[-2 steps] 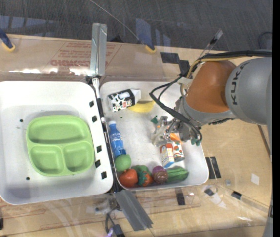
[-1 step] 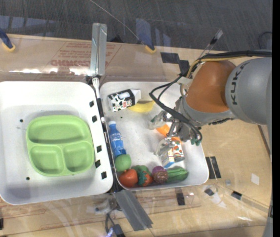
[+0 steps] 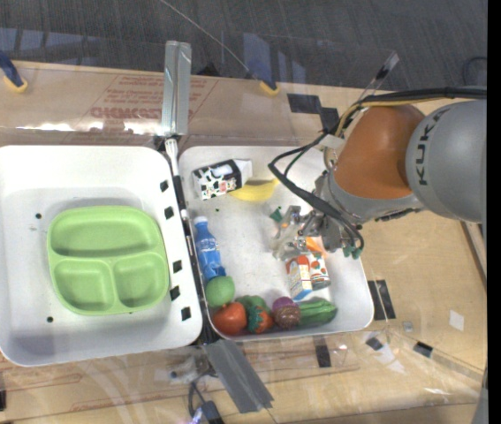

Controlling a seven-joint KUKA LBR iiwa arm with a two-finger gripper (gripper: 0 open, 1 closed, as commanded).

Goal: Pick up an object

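My gripper reaches down into the right bin from the right, under the orange wrist band. Its tip hangs just above an orange and white carton. A blue bottle lies along the bin's left wall. Along the front wall sit a green apple, a red tomato, a purple round item and a green cucumber. At the back lie a black and white patterned box and a yellow banana.
The left bin holds a green sectioned plate. A grey divider bar stands between the bins at the back. Black cables run from the wrist over the right bin's back edge.
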